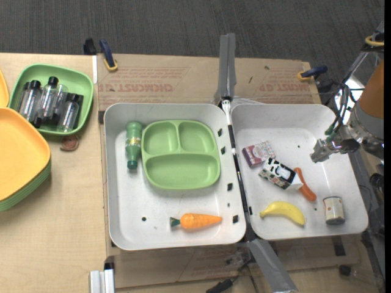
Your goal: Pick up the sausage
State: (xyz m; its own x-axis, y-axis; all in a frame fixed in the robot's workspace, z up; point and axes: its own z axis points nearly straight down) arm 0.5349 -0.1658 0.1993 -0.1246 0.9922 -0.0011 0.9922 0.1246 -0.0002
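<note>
The sausage lies in the right bin, touching the black-and-white carton. The end effector hovers just right of it near the bin's right edge; its state I cannot tell.

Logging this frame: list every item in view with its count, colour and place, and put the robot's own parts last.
sausage: 1, orange-red, right bin, right of the carton
carton: 1, black and white, right bin centre
packet: 1, pink and purple, right bin, upper left
banana: 1, yellow, right bin front
can: 1, tan, right bin, front right corner
divided plate: 1, green, left bin
bottle: 1, green, left bin, left of the plate
carrot: 1, orange, left bin front
tray of vials: 1, green, bench at left
stacked plates: several, yellow, far left
clamps: 2, blue and yellow, back edge
gripper: 1, grey, above right bin's right side
</note>
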